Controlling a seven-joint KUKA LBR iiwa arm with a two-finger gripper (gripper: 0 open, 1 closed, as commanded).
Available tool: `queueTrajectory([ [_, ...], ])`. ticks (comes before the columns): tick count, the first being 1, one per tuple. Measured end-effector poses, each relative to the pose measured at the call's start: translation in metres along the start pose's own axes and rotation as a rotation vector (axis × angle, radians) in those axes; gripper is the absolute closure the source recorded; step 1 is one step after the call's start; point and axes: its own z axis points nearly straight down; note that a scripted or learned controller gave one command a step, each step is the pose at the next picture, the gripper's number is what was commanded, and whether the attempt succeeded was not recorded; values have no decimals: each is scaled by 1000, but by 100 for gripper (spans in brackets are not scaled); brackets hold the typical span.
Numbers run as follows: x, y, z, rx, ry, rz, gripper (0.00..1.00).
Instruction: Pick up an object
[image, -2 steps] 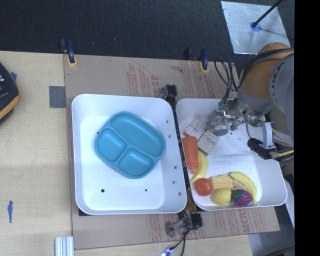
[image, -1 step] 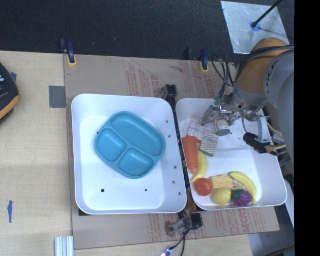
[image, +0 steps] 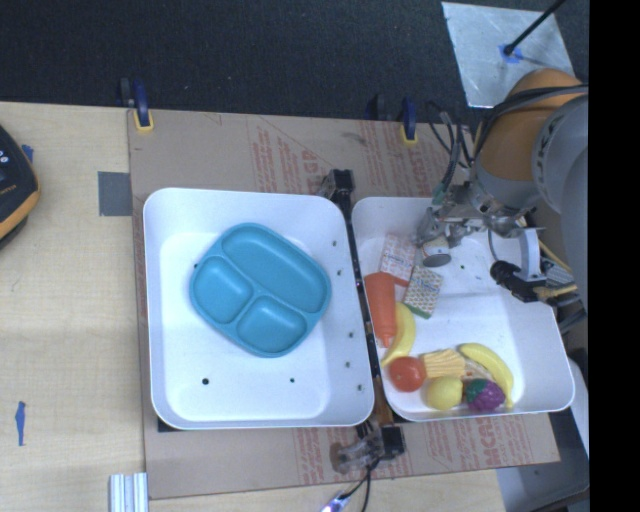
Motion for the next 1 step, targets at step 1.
queueTrajectory([
  [1,76,-41,-85,7,1,4,100],
])
